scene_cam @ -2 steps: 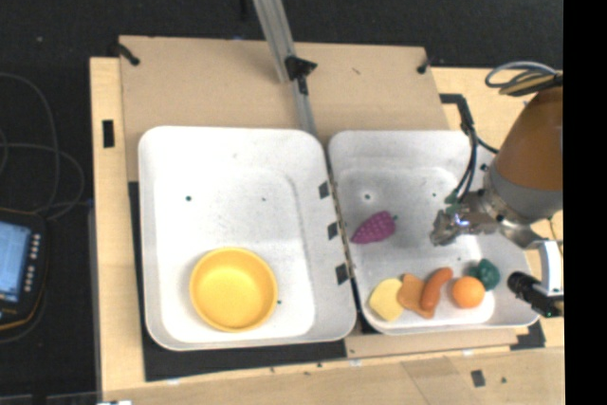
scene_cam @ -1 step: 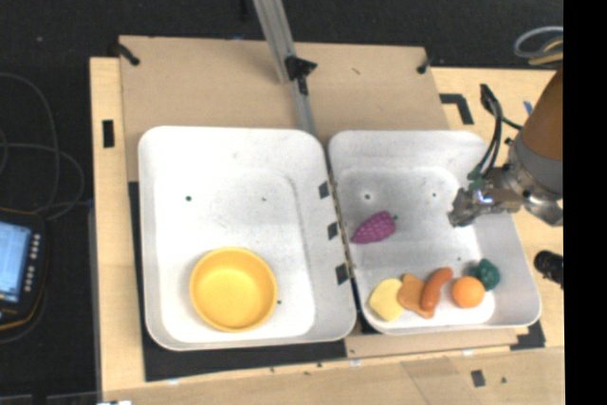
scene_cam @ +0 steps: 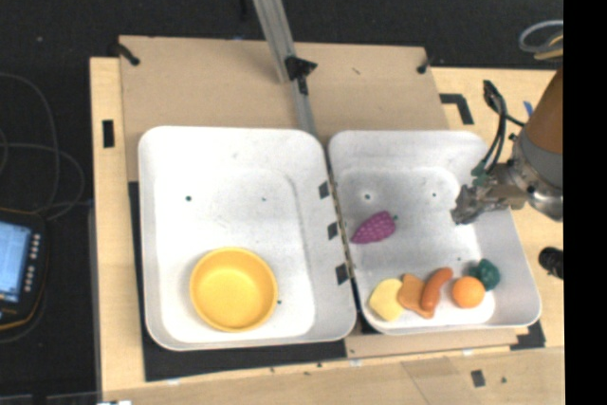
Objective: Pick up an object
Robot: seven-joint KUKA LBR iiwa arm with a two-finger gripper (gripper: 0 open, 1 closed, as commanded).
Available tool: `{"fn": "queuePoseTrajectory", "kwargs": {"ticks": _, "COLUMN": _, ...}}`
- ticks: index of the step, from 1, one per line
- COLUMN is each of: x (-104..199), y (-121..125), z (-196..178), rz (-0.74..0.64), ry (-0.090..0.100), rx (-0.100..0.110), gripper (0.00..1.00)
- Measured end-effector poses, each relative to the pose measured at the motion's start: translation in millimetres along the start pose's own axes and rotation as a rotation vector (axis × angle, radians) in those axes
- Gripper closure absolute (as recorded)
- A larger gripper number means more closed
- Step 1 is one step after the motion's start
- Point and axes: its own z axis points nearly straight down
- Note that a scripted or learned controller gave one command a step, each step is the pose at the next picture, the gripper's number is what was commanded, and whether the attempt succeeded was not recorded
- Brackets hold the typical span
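Note:
Over the right side of the right bin (scene_cam: 408,156) hangs my gripper (scene_cam: 467,210), its tips pointing down and to the left. Nothing shows between them. A purple grape bunch (scene_cam: 374,227) lies in the middle of that bin, well left of the gripper. Along the bin's front edge lie a pale yellow piece (scene_cam: 385,298), an orange carrot-like piece (scene_cam: 411,292), a reddish sausage shape (scene_cam: 434,287), an orange ball (scene_cam: 467,292) and a dark green item (scene_cam: 487,273). The green item is the nearest to the gripper, below it.
The left bin (scene_cam: 228,175) holds a yellow bowl (scene_cam: 233,287) at its front. A slanted metal pole (scene_cam: 275,24) runs from the top down to the gap between the bins. Black cables (scene_cam: 493,123) trail by the arm on the right.

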Motion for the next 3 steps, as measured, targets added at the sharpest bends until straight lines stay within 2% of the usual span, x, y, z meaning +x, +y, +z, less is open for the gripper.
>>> {"fn": "queuePoseTrajectory", "kwargs": {"ticks": 1, "x": 56, "y": 10, "z": -4, "rz": -0.005, "ry": 0.002, "rx": 0.0, "gripper": 1.0}}
{"fn": "queuePoseTrajectory", "kwargs": {"ticks": 3, "x": 160, "y": 44, "z": -20, "rz": -0.005, "ry": 0.002, "rx": 0.001, "gripper": 1.0}}
